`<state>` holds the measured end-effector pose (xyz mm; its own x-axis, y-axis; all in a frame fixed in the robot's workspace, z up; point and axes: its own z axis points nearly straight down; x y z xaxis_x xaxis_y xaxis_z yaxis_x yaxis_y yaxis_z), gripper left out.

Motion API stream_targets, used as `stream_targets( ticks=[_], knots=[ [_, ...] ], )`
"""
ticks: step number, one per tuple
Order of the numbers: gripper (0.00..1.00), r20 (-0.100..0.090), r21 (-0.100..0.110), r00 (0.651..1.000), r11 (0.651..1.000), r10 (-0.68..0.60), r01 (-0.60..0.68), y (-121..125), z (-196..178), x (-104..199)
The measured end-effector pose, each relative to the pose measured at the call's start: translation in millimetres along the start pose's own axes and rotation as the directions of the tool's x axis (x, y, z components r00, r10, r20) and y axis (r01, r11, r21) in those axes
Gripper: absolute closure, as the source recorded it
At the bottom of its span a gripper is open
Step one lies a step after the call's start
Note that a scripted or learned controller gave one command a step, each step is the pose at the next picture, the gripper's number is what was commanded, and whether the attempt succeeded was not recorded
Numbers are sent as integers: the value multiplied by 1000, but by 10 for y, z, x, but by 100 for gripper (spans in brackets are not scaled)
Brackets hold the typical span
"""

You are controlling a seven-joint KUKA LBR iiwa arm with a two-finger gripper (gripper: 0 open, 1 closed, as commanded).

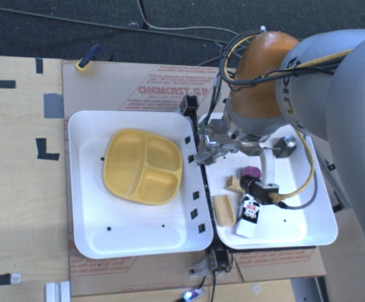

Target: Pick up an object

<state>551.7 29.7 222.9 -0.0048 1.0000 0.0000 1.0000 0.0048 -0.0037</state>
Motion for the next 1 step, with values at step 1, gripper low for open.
stream_targets(
  ticks=[1],
  knots=[
    [100,-1,-1,1000,1000,-3,3,-193,-95,508]
  ],
)
